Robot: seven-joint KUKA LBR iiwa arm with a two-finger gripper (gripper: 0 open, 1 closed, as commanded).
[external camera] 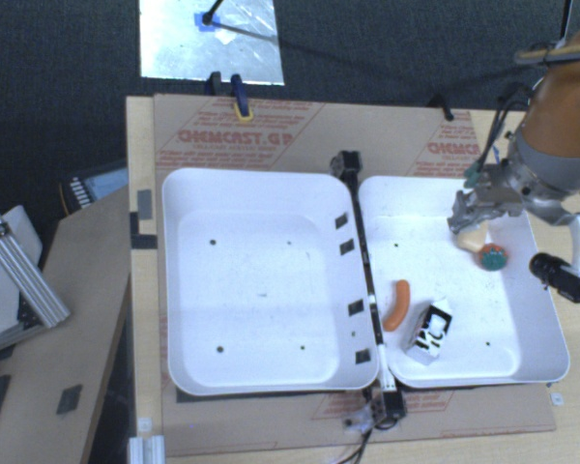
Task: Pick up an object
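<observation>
You have three candidates in the right bin (536, 356): a pale wedge-like object (471, 240) with a small teal-and-orange ball (493, 256) touching it near the far right wall, an orange sausage-shaped piece (397, 304) close to the divider, and a black-and-white carton (429, 332) just beside that; the end effector (476, 216) sits directly over the pale object, likely because it is the target; you cannot tell how far it is open or whether it grips anything; the left bin (188, 288) shares the table (300, 133).
</observation>
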